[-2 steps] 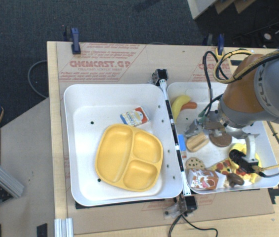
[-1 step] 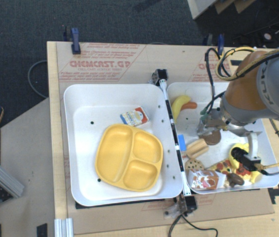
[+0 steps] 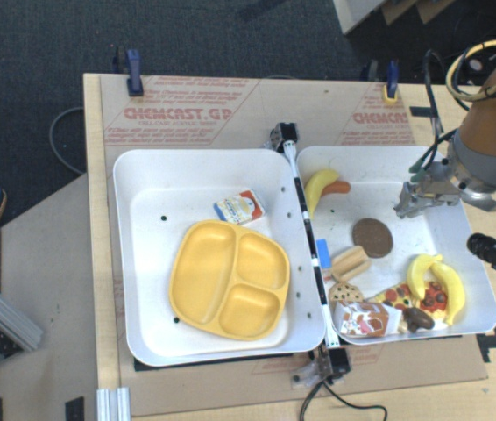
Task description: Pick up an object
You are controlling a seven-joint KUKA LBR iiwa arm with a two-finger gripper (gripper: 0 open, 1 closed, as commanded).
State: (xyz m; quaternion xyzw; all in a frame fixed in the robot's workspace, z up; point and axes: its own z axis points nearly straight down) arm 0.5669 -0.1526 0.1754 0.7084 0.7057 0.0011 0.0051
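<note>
Camera view: hand (image 3: 421, 196), grip unreadable, hovers near right bin's (image 3: 485, 261) far wall.

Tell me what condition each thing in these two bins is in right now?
Yellow tray: lying flat in the left bin, compartments bare.
Small carton: lying on its side beside the tray.
Brown disc: flat on the right bin's floor.
Bananas: resting untouched.
Gripper: low over the right bin, holding nothing visible.

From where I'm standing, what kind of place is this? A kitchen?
Probably a robot test bench, not a kitchen. The food looks like plastic toys, lying in a white bin beside another bin holding a yellow tray, on a board clamped down, with a robot arm reaching in.
</note>
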